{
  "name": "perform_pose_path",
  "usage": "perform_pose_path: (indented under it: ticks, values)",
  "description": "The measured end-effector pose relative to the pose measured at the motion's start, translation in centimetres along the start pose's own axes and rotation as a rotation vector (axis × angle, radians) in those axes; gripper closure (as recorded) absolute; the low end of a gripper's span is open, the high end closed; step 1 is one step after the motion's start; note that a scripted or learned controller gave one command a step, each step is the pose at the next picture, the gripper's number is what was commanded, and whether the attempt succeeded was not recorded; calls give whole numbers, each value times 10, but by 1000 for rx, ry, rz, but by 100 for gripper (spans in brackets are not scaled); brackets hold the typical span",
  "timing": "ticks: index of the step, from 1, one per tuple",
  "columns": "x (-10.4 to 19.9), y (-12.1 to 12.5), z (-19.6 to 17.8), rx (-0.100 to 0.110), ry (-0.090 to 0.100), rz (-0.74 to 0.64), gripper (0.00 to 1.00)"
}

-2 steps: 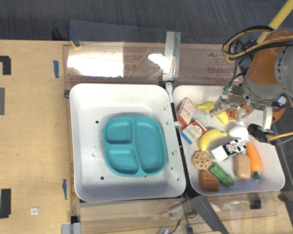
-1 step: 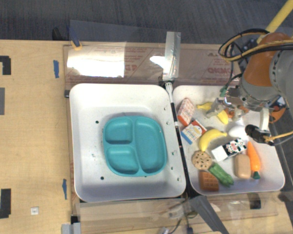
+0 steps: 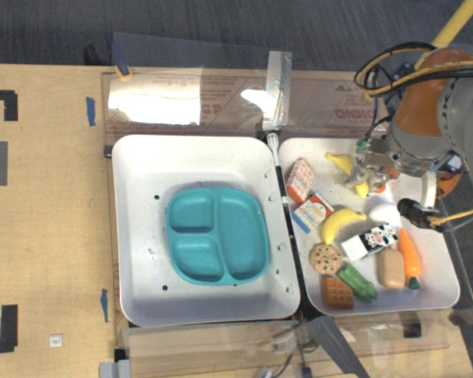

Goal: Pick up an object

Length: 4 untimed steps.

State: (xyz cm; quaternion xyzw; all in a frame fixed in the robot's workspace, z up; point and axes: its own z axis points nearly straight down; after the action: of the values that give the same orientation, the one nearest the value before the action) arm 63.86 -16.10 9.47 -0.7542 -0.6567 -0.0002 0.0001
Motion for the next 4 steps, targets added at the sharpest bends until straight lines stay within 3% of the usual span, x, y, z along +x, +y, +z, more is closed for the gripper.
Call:
perform_pose_path:
  ticks: [1, 2, 3, 4]
  values:
    - [0, 0, 0, -2, 0, 0, 0]
    - [-27, -9, -9, 2, -1, 16, 0]
    - [-29, 13, 10, 23, 0, 64, 0]
    - [-26, 21, 10, 58, -5, 141, 0]
